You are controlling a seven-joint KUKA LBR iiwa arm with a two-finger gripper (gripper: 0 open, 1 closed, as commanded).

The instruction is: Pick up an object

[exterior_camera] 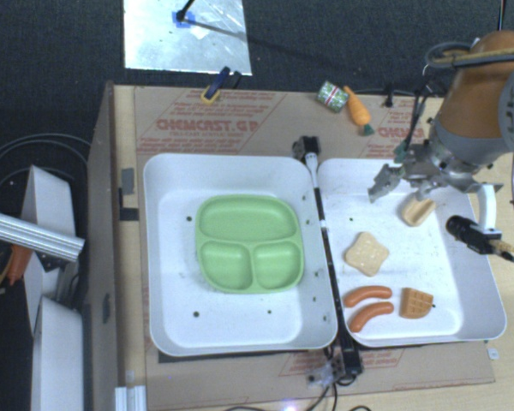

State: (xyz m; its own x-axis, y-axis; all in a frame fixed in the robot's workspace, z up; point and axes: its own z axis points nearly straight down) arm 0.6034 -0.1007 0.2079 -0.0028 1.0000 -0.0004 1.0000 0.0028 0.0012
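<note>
My gripper [402, 186] hangs over the far part of the right bin [471, 315], its two fingers spread open with nothing between them. Just below its right finger lies a tan bread chunk [417, 211], close to the finger. Further toward the front of this bin are a pale toast slice [366, 253], two orange sausages [369, 306] and a small brown waffle [416, 302].
The left bin [176, 315] holds a green divided plate [248, 242]. A small can [332, 95] and a toy carrot [358, 108] lie on the cardboard behind the bins. A black clip [307, 148] sits at the divider's far end. A black part of the arm [467, 230] overhangs the right bin's edge.
</note>
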